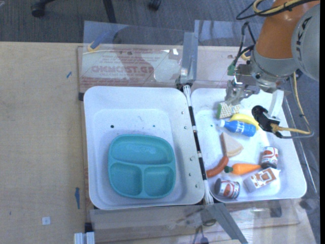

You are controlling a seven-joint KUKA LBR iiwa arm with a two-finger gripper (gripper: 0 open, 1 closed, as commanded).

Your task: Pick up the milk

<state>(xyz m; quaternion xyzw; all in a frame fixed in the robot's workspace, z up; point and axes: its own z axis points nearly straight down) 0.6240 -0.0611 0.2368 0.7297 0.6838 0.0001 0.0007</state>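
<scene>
The arm reaches in from the right and hangs its pincer low over the far end of the right bin. It sits just above a green-and-white chequered packet and may be touching its top edge. From here I cannot tell whether the pincer is apart or together, and nothing is plainly held in it.

The milk carton (white, with red-orange print) lies on its side in the near right corner of that same bin, well apart from the pincer. A carrot lies just beside it on the left, and a red-and-white can sits just behind it.

Just below the packet are a yellow banana and a blue bottle, lying close together. A bread slice sits near the middle of the bin. A reddish sausage curves between the bread and the bin's left wall. A second can lies at the near edge, left of the carton.

The left bin holds a teal divided plate in its near half. Both bins sit side by side on the pale wooden table.
</scene>
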